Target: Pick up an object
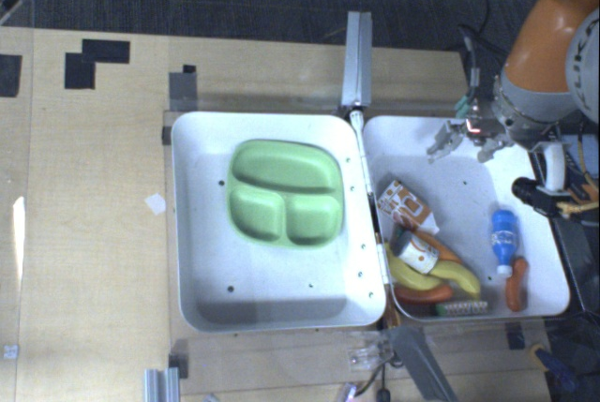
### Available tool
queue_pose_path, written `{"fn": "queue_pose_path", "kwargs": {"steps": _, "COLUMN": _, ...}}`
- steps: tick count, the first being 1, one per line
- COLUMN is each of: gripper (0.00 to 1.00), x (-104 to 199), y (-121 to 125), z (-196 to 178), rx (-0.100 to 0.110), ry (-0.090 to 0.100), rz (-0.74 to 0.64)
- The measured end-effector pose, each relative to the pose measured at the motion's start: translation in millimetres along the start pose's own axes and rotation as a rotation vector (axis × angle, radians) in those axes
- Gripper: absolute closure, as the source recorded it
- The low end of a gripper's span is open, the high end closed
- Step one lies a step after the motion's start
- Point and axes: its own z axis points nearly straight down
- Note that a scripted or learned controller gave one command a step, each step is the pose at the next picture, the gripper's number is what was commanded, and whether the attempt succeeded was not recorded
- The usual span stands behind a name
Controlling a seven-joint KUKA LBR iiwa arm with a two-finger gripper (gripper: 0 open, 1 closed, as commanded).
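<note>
Lying in the right bin (553,297), the candidate objects are clustered toward its near edge. Landmark for all positions: the right bin. A banana (441,275) lies along the bin's near-left part, with a small jar (412,251) resting on it and a brown-and-white carton (406,203) just behind, against the bin's left wall. A red item (424,294) sits under the banana at the near wall, partly hidden; what it is cannot be told. A blue bottle (503,237) lies right of the bin's centre, and an orange sausage-shaped piece (517,284) lies just beside it toward the near-right corner.

End effector (468,142): above the bin's far portion, fingers spread apart, nothing between them, well apart from every object. Arm (553,53) enters over the bin's far-right corner.

Left of the right bin, touching wall to wall, stands the left bin (197,297), holding a green tray (285,191) at its centre. Both bins rest on the tabletop (84,222).
</note>
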Motion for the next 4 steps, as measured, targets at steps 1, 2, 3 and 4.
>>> {"fn": "queue_pose_path", "kwargs": {"steps": 1, "gripper": 0.0, "x": -46.6, "y": -16.0, "z": 104.7, "rx": -0.008, "ry": -0.002, "rz": -0.006}}
{"fn": "queue_pose_path", "kwargs": {"steps": 2, "gripper": 0.0, "x": -86.1, "y": -88.1, "z": 103.8, "rx": -0.007, "ry": -0.002, "rz": -0.056}}
{"fn": "queue_pose_path", "kwargs": {"steps": 3, "gripper": 0.0, "x": -84.7, "y": -128.5, "z": 103.3, "rx": -0.012, "ry": -0.004, "rz": -0.008}}
{"fn": "queue_pose_path", "kwargs": {"steps": 4, "gripper": 1.0, "x": -83.6, "y": -125.3, "z": 91.7, "rx": -0.019, "ry": -0.004, "rz": -0.011}}
